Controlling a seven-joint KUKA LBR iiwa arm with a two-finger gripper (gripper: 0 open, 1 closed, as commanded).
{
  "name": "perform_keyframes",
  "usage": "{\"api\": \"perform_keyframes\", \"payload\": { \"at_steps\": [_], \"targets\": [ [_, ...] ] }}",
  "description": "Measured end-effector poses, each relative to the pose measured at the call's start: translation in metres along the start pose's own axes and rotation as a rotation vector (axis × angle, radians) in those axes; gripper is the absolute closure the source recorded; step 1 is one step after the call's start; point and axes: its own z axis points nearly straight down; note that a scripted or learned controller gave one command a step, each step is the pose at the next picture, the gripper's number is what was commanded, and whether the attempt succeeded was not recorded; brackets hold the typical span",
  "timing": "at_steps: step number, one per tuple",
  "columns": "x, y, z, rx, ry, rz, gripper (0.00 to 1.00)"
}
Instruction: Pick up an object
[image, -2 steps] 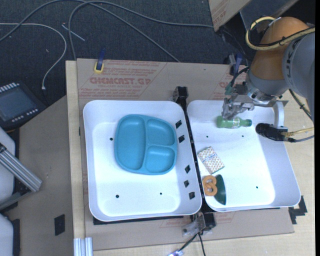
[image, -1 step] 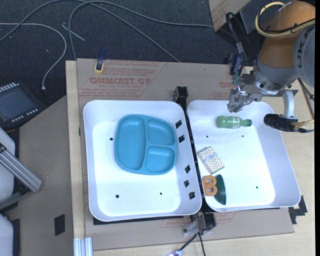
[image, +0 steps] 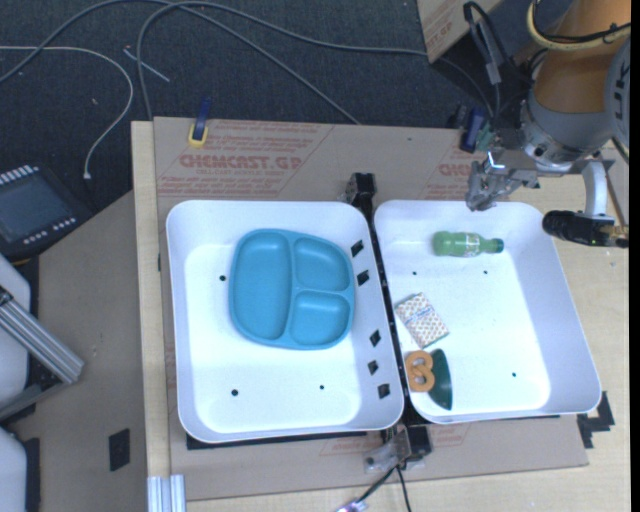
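green bottle (image: 466, 243): label unreadable | fingers (image: 484, 190): state unclear | cardboard (image: 300, 150): "CHEMCAST GP"

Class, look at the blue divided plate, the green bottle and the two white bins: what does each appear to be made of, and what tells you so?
Blue divided plate: probably moulded plastic, matte; even colour, soft rounded ridges.
Green bottle: likely clear-tinted plastic, glossy; light shows through it.
White bins: seemingly thin formed plastic, smooth; rounded corners, faint sheen.
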Motion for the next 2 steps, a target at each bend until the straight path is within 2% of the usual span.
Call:
{"api": "perform_keyframes", "payload": {
  "at_steps": [1,2],
  "targets": [
    [0.056,-0.026,0.008,0.009,0.004,-0.004,1.0],
    [0.107,-0.046,0.002,0.008,0.003,-0.004,1.0]
  ]
}}
